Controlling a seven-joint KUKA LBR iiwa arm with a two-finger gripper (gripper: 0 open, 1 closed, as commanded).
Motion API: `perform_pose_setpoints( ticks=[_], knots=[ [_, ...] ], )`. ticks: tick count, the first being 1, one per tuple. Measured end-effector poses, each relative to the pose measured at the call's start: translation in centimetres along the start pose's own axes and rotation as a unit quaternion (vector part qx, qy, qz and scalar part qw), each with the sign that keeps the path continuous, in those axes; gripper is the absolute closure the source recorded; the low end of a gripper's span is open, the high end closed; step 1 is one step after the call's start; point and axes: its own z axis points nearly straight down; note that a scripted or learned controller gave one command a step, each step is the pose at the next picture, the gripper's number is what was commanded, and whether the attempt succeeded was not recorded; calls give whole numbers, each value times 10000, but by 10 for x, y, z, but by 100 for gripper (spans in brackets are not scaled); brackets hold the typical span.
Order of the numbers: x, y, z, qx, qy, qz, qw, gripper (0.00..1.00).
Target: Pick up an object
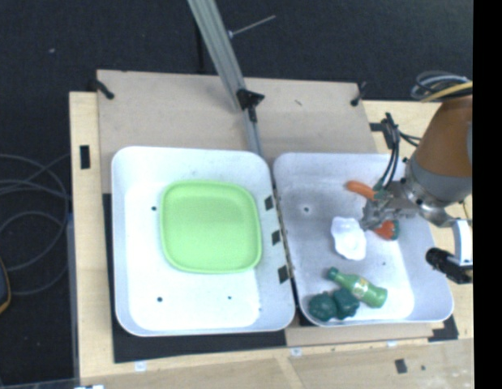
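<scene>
End effector (pixel 379 215) low in the right bin (pixel 315 177) — finger state unclear — beside white object (pixel 348 237).

grey KUKA arm with orange wrist band (pixel 447 148) reaching in from the right, bent downward, its metal two-finger gripper (pixel 379 215) low and pointing left, wrist cables looped above.

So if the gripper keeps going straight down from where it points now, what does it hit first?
Probably the small orange-red object just beneath the gripper, near the crumpled white lump; depth is hard to judge from above.
</scene>
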Motion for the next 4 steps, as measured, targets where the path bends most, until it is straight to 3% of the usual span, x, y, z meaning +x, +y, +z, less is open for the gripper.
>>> perform_pose_setpoints(
  ticks=[1, 2, 4],
  knots=[
    [1, 7, -62, -4, 0, 1, 10000, 100],
    [1, 7, -66, 25, 7, 2, 10000, 100],
    [111, -5, -66, 27, 10, -14, 10000, 100]
  ],
)
